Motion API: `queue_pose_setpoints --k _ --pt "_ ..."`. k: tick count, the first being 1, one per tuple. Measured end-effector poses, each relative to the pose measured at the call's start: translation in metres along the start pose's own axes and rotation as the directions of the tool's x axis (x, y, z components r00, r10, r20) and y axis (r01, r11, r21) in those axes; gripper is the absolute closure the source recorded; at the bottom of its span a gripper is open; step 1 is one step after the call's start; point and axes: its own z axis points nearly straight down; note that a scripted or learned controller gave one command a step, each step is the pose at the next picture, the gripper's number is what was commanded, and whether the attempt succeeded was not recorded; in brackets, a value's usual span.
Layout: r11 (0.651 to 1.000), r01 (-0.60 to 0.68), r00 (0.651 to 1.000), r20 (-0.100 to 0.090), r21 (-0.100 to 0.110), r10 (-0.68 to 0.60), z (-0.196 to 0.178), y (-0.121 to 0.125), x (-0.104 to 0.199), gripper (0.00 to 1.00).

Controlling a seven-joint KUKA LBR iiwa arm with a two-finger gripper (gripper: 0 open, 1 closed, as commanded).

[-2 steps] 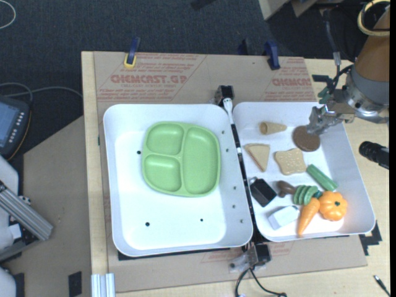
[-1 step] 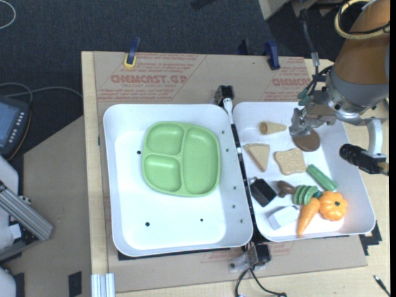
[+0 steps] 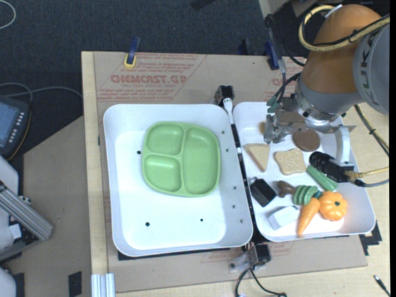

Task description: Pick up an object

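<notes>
My gripper (image 3: pixel 273 131) hangs low over the far left part of the right bin (image 3: pixel 365 218), under the grey and orange wrist. Just in front of it lie a tan wedge (image 3: pixel 255 155) and a toast slice (image 3: pixel 289 161). A round brown cookie (image 3: pixel 306 141) sits to its right. Nearer the front are a black block (image 3: pixel 262 192), a small brown piece (image 3: pixel 286 189), a green ribbed piece (image 3: pixel 304 195), a carrot (image 3: pixel 307 214), an orange pumpkin (image 3: pixel 332 206) and a pale grey block (image 3: pixel 283 216). Nothing shows between the gripper's tips.
The left bin (image 3: pixel 120 166) holds a green divided plate (image 3: pixel 182 158). A black divider strip (image 3: pixel 237 150) runs between the two bins. A long green piece (image 3: pixel 322 179) lies by the right bin's right side. Cardboard (image 3: pixel 154 79) covers the bench around the bins.
</notes>
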Motion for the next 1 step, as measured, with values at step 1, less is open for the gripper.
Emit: queue_pose_setpoints --k 1 --pt "1.000 0.000 1.000 0.000 0.001 0.000 0.0139 -0.0190 0.0480 1.00"
